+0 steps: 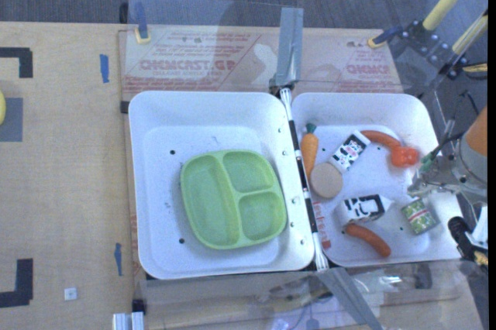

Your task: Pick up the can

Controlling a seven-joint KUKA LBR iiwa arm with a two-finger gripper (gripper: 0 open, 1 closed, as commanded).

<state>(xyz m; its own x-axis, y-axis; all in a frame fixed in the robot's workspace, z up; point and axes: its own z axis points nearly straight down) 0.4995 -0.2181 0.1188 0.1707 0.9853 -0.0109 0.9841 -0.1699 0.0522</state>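
The can [419,216], small with a green label, lies tilted near the right wall of the right bin [364,105]. My gripper [428,183] hangs at the bin's right side, just beyond the can in this view and slightly above it. The grey arm with its orange band [482,136] comes in from the right edge. Nothing visible sits in the gripper.
The right bin also holds a carrot [309,151], a tan round piece [326,181], two black-and-white cartons [349,151] [363,207], a red pepper [393,149] and a sausage [367,238] left of the can. A green divided plate [234,198] lies in the left bin.
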